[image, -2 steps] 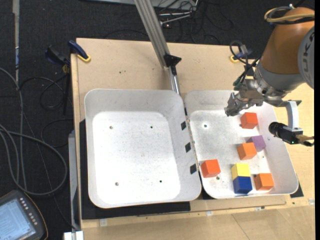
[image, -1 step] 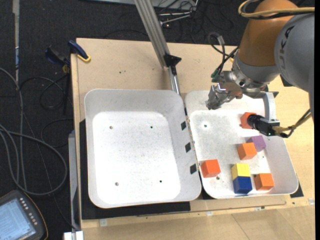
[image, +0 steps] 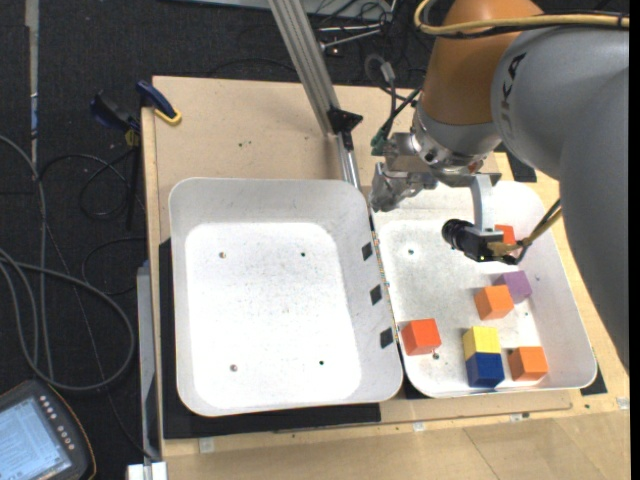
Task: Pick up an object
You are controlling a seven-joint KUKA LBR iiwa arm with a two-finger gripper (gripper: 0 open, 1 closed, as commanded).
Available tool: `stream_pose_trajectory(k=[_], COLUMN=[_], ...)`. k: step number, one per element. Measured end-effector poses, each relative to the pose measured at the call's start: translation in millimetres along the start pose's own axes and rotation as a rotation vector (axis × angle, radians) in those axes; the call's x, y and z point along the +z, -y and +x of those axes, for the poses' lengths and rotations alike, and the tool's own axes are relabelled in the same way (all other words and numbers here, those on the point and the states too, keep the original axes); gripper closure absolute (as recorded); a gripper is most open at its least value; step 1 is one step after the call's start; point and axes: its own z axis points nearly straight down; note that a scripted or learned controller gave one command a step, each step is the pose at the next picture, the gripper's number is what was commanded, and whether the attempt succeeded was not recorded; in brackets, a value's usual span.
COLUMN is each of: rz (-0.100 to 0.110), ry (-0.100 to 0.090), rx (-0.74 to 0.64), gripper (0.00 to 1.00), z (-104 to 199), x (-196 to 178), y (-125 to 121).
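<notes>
My gripper (image: 392, 194) hangs over the far left corner of the right bin (image: 440, 383), close to the wall between the two bins. Nothing shows in its grasp. Several cubes lie in the near half of that bin: an orange cube (image: 420, 335) at the left, another orange cube (image: 493, 300) beside a purple cube (image: 517, 285), a yellow cube (image: 481, 341) touching a blue cube (image: 485, 369), and a third orange cube (image: 527, 363) at the near right. A small red-orange block (image: 506, 235) peeks out further back, partly hidden by the arm's hardware.
The left bin (image: 190, 268) sits beside the right one, their rims touching. A slanted metal pole (image: 305, 53) rises behind the bins. A blue and yellow clamp (image: 150, 103) grips the bench's far left corner. The arm's bulk covers the right bin's far right.
</notes>
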Motion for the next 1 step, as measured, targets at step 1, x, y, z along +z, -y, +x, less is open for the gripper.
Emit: stream_pose_trajectory(k=[1], rz=[-0.001], ry=[0.0], rx=[0.001], gripper=[1.0], z=[52.3], x=[-6.1], y=[-10.3])
